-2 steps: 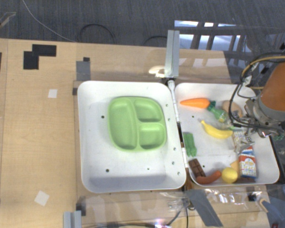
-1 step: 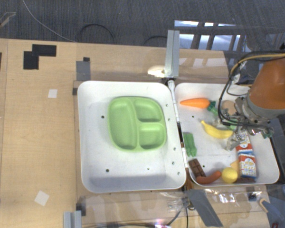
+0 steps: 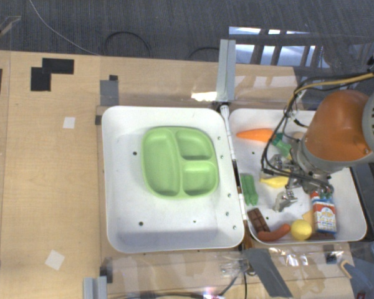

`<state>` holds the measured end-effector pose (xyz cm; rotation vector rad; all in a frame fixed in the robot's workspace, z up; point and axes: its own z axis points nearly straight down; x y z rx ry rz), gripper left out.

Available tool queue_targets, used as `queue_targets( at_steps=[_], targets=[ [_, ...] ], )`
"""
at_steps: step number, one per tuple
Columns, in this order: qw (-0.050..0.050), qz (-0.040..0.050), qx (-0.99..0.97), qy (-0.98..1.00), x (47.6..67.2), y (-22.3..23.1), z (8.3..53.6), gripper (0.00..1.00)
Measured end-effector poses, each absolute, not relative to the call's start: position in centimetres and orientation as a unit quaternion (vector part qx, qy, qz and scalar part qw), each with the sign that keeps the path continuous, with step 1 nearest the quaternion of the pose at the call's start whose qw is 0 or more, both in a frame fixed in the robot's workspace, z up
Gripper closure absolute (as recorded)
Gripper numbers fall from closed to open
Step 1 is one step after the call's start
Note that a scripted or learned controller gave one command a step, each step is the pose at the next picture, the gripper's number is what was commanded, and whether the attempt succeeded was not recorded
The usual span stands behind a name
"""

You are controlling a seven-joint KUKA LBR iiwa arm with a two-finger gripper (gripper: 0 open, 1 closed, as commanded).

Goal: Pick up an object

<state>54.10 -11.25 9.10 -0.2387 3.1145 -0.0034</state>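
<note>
Objects lie scattered around hand (image 3: 288,199) in right bin (image 3: 359,229): banana (image 3: 273,181) just left, carrot (image 3: 257,135) above-left, green piece (image 3: 249,189) further left, sausage (image 3: 273,232) and lemon (image 3: 301,230) below, carton (image 3: 324,215) lower right. Hand low over bin floor, fingers' spread unclear, nothing seen held. Green plate (image 3: 177,161) well left in other bin (image 3: 121,229).

Bright, even overhead light; glare at the bench's (image 3: 50,167) far edge.

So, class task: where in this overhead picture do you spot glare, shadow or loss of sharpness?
Camera view: glare sits on the bench just behind the left bin; the green plate casts only a faint shadow, so the light is diffuse; the gripper and the small items in the right bin look soft.
</note>
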Motion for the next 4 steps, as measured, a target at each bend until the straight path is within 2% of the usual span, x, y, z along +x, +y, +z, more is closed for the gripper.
queue_targets(
  at_steps=[1,2,3,4],
  targets=[
    [0.006,-0.0017,-0.200,0.980,60.8,-13.4,9.0,0.00],
    [0.007,-0.0007,-0.171,0.985,63.0,-10.7,8.9,0.00],
    [0.002,0.0017,-0.151,0.989,64.6,-12.5,8.9,0.00],
    [-0.016,-0.0040,-0.111,0.994,66.3,-10.3,8.9,0.00]
  ],
)
